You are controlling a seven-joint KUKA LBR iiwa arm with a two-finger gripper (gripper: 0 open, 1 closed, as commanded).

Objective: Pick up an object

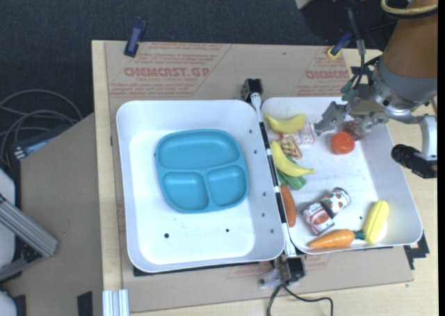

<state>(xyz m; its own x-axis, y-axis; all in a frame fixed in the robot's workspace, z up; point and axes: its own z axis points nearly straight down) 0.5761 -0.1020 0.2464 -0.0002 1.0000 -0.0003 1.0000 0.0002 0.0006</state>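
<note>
My gripper hangs over the back of the right bin, its two fingers spread open just above and behind a red tomato. Nothing sits between the fingers. Left of the tomato lie a small snack packet and a yellow banana. A second banana rests on a green vegetable. Nearer the front are a red-and-white can, an orange carrot and a yellow corn cob.
The left bin holds a blue divided plate. Another carrot lies along the divider between the bins. The arm's orange band and grey wrist reach in from the upper right.
</note>
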